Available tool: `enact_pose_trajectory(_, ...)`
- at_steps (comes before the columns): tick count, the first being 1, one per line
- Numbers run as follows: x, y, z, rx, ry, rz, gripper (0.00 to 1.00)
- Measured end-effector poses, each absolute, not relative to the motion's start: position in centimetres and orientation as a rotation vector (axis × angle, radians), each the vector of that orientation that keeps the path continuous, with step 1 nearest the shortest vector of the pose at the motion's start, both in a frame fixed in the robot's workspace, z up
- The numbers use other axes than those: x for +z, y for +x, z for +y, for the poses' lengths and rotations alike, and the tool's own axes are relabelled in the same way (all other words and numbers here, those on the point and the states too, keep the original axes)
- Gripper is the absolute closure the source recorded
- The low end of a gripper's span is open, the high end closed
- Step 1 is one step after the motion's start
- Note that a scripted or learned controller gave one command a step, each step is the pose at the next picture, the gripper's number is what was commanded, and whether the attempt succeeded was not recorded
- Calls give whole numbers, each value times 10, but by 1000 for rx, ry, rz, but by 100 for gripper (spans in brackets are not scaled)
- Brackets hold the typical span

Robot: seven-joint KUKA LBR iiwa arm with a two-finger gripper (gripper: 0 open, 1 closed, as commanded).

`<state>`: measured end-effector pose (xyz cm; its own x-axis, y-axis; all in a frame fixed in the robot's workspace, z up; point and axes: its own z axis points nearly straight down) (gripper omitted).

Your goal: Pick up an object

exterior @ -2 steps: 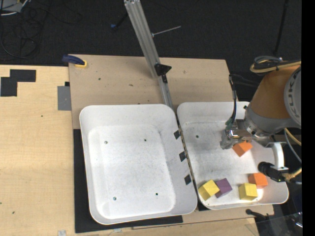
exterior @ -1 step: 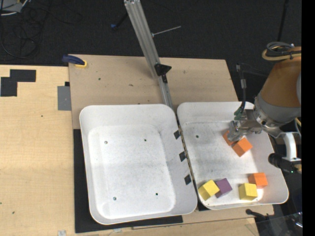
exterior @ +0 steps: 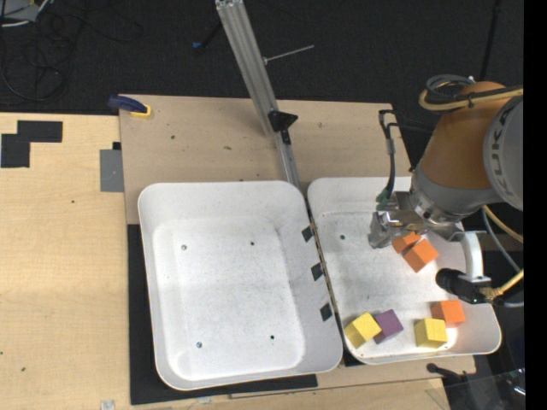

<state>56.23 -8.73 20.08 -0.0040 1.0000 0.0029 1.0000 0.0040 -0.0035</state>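
The left bin (exterior: 224, 280) sits against the right bin (exterior: 359, 220), sharing a clipped edge. The arm (exterior: 466, 156) hangs over the right bin's far half, its gripper (exterior: 393, 229) low above the floor; I cannot tell its state. An orange block (exterior: 418, 254) lies just beside the gripper, tilted. Along the right bin's near edge rest a yellow block (exterior: 362, 328) touching a purple block (exterior: 389, 323), then another yellow block (exterior: 431, 332) with a small orange block (exterior: 449, 312) just behind it.
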Motion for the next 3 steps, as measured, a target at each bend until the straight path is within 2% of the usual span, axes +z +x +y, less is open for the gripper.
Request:
enact_pose_trajectory(1,199,567,-36,2,-2214,-2222,100)
enact_pose_trajectory(2,216,568,16,-2,-2214,-2225,100)
enact_pose_trajectory(3,229,563,63,-1,-2214,-2225,100)
